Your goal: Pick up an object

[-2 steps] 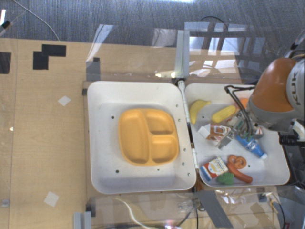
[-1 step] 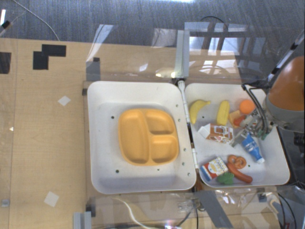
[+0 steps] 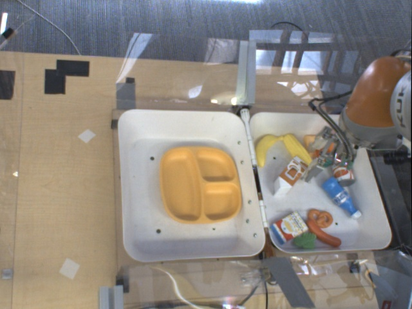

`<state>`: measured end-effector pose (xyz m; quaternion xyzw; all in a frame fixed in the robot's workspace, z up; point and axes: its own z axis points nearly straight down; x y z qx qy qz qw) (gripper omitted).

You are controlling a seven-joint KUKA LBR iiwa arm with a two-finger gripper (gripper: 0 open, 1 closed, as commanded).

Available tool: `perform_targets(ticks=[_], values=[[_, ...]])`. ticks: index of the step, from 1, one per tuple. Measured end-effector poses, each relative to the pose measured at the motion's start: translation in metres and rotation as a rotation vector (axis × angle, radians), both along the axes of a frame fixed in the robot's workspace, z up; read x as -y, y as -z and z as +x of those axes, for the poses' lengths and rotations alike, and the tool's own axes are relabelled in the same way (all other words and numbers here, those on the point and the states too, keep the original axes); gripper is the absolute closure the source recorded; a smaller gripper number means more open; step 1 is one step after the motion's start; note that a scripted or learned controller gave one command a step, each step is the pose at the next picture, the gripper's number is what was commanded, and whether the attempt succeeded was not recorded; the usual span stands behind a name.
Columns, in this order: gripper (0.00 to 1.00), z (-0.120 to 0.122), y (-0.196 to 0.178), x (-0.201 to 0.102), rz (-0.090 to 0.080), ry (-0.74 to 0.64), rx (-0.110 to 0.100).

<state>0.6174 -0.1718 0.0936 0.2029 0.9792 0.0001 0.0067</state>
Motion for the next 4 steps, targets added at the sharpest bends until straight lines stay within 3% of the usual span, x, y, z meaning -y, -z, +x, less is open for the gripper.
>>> perform_targets(ticks=[1,2,3,4], values=[[0.00,0.035,0.004,-0.018,-0.006,-0.502,0.001],[0.00,-0.005,0.000,-0.036,-0.001,-0.270,-0.004],[0.00,0.030,0.005,-0.018,-0.005,-0.471,-0.001],[0.00,0.052,0.005,0.004,0.000,-0.519,-0.014]])
